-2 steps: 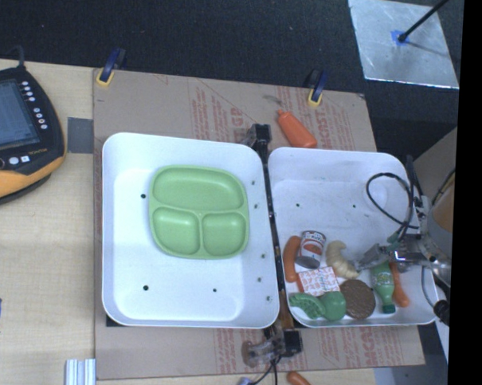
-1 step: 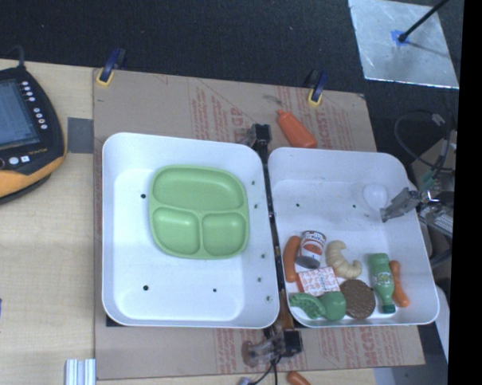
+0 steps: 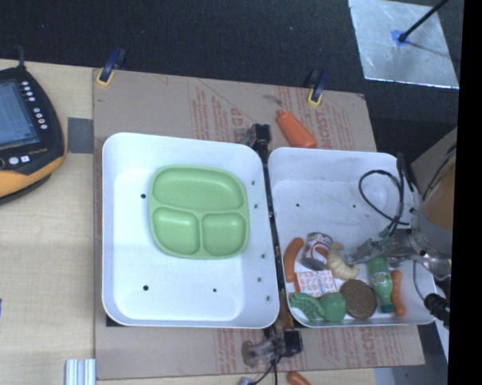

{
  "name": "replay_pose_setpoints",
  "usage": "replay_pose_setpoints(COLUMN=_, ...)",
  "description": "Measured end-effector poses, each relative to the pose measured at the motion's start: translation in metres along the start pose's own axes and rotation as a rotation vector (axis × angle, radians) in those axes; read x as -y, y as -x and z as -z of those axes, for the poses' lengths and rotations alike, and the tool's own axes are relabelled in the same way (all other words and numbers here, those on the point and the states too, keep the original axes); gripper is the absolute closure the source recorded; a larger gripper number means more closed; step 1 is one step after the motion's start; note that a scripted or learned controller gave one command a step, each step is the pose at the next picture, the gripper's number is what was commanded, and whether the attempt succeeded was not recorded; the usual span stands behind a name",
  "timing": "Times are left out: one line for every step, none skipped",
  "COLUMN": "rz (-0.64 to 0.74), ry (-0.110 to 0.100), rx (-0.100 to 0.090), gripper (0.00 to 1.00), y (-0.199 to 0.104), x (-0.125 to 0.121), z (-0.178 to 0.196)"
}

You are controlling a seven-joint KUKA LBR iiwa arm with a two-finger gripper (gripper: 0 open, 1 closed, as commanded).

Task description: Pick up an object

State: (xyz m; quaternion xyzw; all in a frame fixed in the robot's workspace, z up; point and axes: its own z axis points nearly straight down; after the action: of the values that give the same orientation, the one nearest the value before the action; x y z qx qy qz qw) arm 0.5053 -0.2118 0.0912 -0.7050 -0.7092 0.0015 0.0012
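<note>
Nearest the camera, an orange carrot-like piece lay on the cardboard sheet below the bins. In the right bin, toys crowded the near corner: a green leafy piece, a brown round patty, a green bottle, an orange sausage and a small can. The claw hung just over them beside the bottle; how far it stood open could not be told. The left bin held a green divided plate. Farther off, another orange carrot lay behind the bins, a tablet pendant on the desk.
</note>
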Motion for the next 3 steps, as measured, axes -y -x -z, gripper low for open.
replay_pose_setpoints(rz=0.006, ry=-0.001, rx=0.002, gripper=1.00, y=0.001, x=0.000, z=0.010)
replay_pose_setpoints(rz=-0.001, ry=0.002, rx=-0.001, gripper=1.00, y=-0.026, x=0.005, z=0.082)
replay_pose_setpoints(rz=-0.003, ry=0.002, rx=-0.002, gripper=1.00, y=-0.054, x=-0.052, z=0.105)
